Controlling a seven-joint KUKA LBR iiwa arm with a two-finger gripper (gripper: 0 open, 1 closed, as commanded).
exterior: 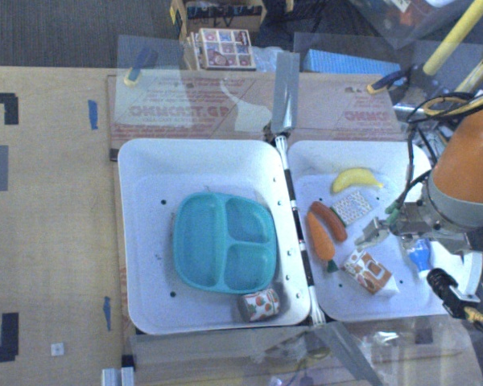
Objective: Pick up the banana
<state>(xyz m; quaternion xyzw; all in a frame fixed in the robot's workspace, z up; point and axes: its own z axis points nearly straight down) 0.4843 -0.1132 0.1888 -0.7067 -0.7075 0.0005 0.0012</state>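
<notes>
Clutter is crowding my jaws (376,230), which are hanging open and holding nothing, low in the right bin (419,304). The banana (356,179) is lying up and to the left of them, near the bin's far wall, well clear of my fingertips. A patterned card (352,207) is sitting between us, a small carton (369,273) is lying just below my jaws, and a carrot (320,236) and sausage (328,220) are lying further left. I am judging that closing here could be catching the carton or card instead, and the curved banana could be slipping against the wall.
</notes>
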